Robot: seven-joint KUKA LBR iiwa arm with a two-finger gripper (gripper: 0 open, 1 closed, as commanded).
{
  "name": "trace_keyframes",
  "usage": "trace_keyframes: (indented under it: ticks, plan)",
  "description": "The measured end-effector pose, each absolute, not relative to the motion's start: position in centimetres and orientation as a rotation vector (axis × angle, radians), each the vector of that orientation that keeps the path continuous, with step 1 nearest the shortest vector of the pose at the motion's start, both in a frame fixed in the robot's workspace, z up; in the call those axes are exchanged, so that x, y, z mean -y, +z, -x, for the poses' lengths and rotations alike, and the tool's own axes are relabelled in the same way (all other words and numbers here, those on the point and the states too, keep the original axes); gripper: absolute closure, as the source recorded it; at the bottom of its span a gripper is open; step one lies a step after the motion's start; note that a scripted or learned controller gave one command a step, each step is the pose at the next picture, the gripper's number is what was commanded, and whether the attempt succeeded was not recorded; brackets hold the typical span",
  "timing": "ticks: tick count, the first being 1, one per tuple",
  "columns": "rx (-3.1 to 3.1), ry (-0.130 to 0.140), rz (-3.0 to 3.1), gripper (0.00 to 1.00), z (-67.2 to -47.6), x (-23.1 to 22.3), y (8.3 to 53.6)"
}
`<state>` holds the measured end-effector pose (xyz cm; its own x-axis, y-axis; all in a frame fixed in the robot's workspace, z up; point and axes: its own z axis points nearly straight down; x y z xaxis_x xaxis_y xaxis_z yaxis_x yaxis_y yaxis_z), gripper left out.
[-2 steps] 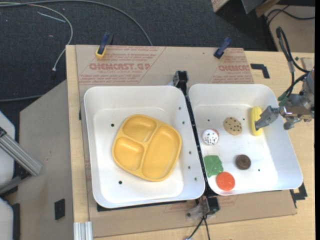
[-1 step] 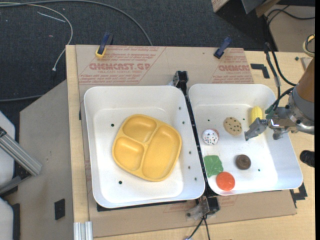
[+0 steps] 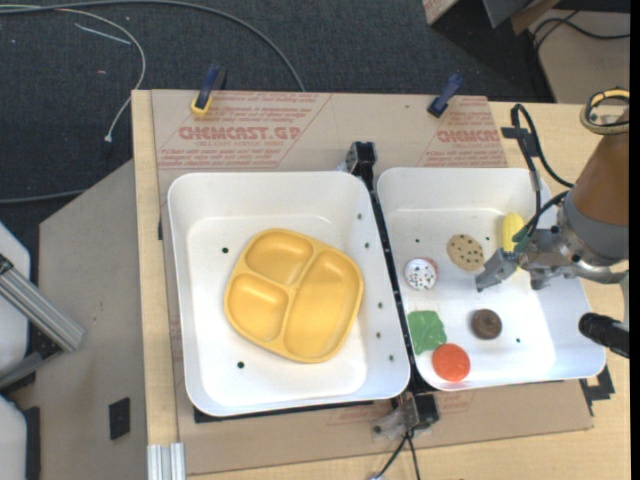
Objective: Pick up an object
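The right bin holds several small items: a speckled cookie, a white dotted disc, a brown round piece, a green piece, a red-orange ball and a yellow piece. My gripper hangs over the right half of this bin, just below the yellow piece and to the right of the cookie. It is open, and nothing sits between its fingers. The brown piece lies a little below and left of it.
A yellow divided plate lies in the left bin. The wall between the bins runs close to the white disc and the green piece. Cables trail along the arm at the right bin's far corner.
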<state>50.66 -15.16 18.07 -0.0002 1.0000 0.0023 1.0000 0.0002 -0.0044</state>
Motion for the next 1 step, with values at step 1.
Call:
trace_keyframes:
  ticks: [1]
  plan:
    - [2.216, 0.004, 2.216, 0.00, -50.14, 14.81, 13.70]
